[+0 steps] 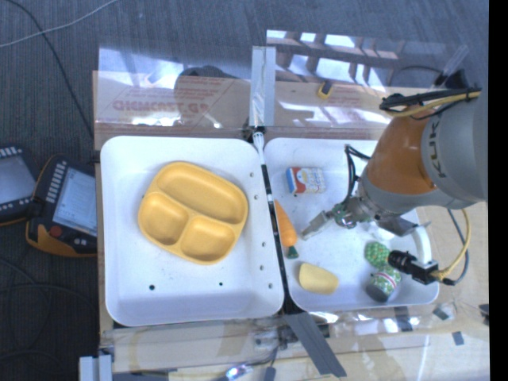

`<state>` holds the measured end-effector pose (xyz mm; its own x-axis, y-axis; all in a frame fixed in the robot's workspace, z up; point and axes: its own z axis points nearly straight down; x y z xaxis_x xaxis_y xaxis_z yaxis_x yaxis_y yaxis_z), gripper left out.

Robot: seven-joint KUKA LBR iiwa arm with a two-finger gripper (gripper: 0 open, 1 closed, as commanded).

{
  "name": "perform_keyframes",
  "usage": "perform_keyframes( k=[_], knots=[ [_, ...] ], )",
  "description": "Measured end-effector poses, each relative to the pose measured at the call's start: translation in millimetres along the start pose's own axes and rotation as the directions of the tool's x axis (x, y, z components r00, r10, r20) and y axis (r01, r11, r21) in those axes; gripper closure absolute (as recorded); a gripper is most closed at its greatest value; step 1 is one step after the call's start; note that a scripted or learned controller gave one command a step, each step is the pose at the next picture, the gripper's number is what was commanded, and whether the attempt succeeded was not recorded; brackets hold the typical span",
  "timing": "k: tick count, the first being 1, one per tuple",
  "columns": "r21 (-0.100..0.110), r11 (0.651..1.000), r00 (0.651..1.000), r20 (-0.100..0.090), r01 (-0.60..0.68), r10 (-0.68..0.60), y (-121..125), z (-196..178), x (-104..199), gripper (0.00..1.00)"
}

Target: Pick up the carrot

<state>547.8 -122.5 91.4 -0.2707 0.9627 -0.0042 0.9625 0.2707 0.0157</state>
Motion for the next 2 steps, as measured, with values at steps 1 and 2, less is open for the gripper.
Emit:
perform_keyframes(
  k=[1, 2],
  knots=[
    [-0.002, 0.996, 0.996, 0.003, -0.094, 0.094, -39, -1, -8, 0.00],
    [-0.003, 0.996, 0.996, 0.007, -0.085, 0.085, -50, -1, 37, 0.00]
  ],
)
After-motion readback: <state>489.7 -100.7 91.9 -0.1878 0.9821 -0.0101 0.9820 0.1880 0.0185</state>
